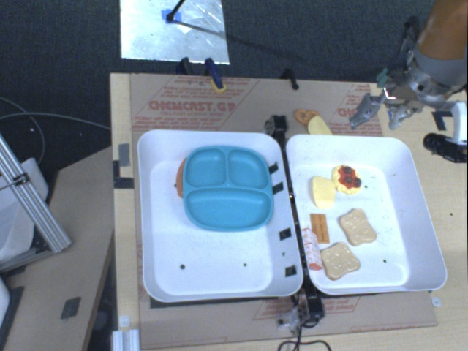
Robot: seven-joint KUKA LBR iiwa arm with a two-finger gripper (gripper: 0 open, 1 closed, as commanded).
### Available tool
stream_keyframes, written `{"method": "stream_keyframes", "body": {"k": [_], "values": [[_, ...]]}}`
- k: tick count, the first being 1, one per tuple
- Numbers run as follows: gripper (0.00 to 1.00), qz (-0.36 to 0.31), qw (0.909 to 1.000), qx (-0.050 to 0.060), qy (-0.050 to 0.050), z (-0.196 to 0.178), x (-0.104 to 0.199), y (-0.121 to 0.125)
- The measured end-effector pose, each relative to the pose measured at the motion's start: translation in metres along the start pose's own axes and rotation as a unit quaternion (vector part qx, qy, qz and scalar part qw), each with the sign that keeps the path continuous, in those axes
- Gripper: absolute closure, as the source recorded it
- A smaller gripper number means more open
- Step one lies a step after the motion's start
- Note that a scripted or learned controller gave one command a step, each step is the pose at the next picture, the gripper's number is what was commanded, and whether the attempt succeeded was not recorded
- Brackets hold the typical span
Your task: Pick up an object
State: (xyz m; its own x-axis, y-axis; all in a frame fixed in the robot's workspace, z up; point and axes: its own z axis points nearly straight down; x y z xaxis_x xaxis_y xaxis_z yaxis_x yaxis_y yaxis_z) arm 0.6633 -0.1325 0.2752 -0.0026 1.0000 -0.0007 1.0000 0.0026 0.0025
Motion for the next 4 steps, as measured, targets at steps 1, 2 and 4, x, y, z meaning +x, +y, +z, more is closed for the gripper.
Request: {"method": "stream_keyframes", "body": {"k": [1, 2, 4], "values": [[0.0, -0.004, 1.0, -0.007, 0.0, -0.162, 0.069, -0.014], [0.0, -0.003, 1.0, -0.002, 0.001, -0.205, 0.119, -0.049], [0.0, -0.002, 1.0, 0.002, 0.001, -0.213, 0.24, -0.139]]}}
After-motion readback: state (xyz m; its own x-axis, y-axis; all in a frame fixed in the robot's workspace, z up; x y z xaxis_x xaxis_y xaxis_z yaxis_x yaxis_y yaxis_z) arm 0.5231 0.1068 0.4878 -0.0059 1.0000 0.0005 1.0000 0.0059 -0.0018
